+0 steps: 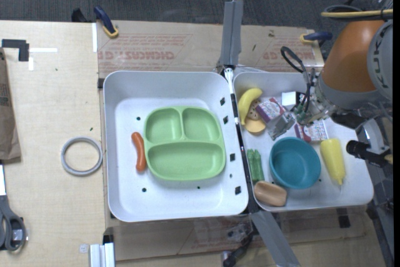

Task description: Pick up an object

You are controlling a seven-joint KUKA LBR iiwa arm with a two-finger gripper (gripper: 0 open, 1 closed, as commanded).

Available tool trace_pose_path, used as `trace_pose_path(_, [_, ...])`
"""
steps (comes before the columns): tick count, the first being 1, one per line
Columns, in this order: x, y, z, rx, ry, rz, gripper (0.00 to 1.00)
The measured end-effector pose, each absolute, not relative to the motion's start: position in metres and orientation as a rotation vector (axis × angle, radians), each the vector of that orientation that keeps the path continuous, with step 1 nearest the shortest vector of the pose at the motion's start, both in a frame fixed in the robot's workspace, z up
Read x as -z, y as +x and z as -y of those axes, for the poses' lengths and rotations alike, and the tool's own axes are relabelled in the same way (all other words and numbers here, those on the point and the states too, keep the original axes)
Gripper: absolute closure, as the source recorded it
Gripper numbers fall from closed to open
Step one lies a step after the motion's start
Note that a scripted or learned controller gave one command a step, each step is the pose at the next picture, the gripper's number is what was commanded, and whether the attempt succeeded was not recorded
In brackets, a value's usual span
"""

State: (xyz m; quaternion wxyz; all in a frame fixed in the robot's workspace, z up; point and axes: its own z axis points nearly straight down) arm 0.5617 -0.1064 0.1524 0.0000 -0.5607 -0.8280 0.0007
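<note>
You're seeing grey arm (381,65), bulky rounded orange band (350,59) above wrist, dark lettering on grey shell at right, black cable loops (292,59), thin wires trailing near tool (306,110).

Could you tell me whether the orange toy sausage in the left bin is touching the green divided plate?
Apart. The camera view shows a thin strip of white bin floor between the orange sausage and the left rim of the green divided plate.
</note>
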Motion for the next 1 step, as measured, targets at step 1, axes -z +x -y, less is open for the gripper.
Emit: trace_pose_path(1, [-0.0908,0.5641,0.1164,-0.002,-1.752,2.606,0.00])
